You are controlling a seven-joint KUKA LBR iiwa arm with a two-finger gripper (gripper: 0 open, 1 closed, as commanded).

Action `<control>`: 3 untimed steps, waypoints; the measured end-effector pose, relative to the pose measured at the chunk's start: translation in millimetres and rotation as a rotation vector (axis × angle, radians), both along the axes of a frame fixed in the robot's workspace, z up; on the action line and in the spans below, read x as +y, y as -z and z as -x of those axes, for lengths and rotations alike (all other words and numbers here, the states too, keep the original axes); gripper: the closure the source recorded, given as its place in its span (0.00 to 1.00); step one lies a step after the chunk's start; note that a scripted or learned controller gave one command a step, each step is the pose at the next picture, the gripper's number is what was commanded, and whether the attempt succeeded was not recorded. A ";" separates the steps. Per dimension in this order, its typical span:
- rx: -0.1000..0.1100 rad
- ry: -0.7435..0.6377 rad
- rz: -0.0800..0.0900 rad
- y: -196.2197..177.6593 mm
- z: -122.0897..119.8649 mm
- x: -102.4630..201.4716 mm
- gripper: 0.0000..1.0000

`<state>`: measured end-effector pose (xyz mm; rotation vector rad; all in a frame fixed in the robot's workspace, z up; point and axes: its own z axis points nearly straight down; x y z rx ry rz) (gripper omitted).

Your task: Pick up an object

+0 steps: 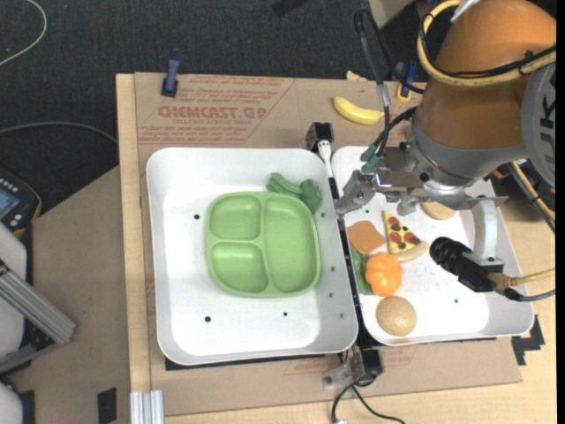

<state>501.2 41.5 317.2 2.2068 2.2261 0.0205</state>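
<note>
Several candidates for picking, all packed into the bin [468,312] nearer the arm: an orange [383,274], a tan ball [395,314] just beside it, a pizza slice [403,237] and a brown slice [365,234] a little farther back. Over that bin's far end, close above the two slices, the gripper [380,194], nothing visibly held; spread or pressed together, cannot tell from this angle. Best to choose one target and commit: probably the orange, round and plump, offering something to close on, unlike the flat slices, likely to slip underneath. Centre over its middle first, then come straight down, minding the little room left by the ball on one side and the slices on the other. Set the closing direction across the freer sides, away from those neighbours. Squeeze gently, lift plumb, confirm a real hold before moving off. Leave alone the green plate [265,246] in the other bin [177,201] and the banana [357,110] out on the surface [221,104].
</note>
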 end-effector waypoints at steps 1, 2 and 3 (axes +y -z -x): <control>-0.001 -0.002 -0.002 -112.0 21.9 71.4 0.00; 0.010 0.007 0.004 -115.5 21.1 67.0 1.00; 0.022 0.019 0.007 -48.0 22.7 -14.1 1.00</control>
